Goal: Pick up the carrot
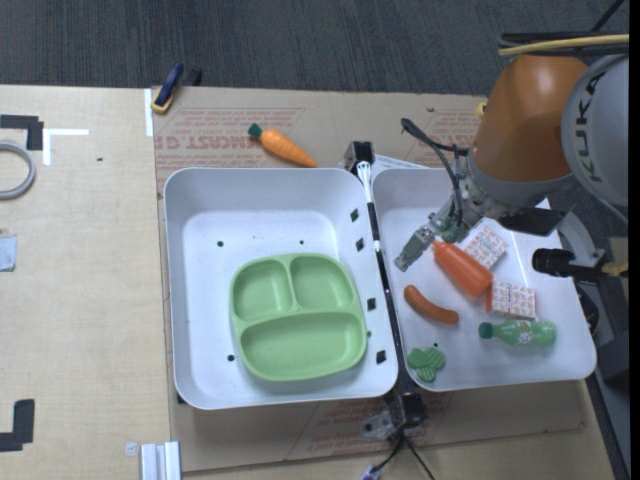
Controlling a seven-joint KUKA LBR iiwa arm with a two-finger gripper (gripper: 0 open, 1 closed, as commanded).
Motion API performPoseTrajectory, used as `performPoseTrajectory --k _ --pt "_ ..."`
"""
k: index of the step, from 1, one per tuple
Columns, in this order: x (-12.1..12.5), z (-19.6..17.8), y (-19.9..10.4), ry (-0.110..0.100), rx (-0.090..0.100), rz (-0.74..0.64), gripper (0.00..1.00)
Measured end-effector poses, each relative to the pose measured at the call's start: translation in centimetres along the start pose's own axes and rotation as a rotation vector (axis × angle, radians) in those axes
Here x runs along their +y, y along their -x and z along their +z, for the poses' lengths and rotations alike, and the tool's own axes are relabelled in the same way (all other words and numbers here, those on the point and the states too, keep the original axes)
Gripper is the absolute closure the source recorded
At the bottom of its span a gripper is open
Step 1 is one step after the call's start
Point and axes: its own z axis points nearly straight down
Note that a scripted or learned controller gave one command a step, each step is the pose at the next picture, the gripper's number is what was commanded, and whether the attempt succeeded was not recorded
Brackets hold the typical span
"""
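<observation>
On brown cardboard behind two white bins [190,268], the carrot [283,145]; grey carpet beyond; hand [425,243] state unclear.

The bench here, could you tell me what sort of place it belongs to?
Probably a robot test lab: a KUKA arm reaches over two white bins, toy food such as a carrot lies about, and tape marks dot the bench.

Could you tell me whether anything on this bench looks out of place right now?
Yes: a carrot lies outside both bins, on the cardboard behind the left bin, while the other play food sits in the right bin. The gripper is over the right bin, beside an orange piece, well away from that carrot.
</observation>
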Motion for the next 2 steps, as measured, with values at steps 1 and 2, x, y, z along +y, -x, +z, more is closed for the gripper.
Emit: performPoseTrajectory --k 1,2 --pt "0.0 -0.9 0.1 0.001 -0.002 0.003 1.00" --pt "-7.1 -3.7 -3.3 -0.001 0.001 -0.031 1.00"
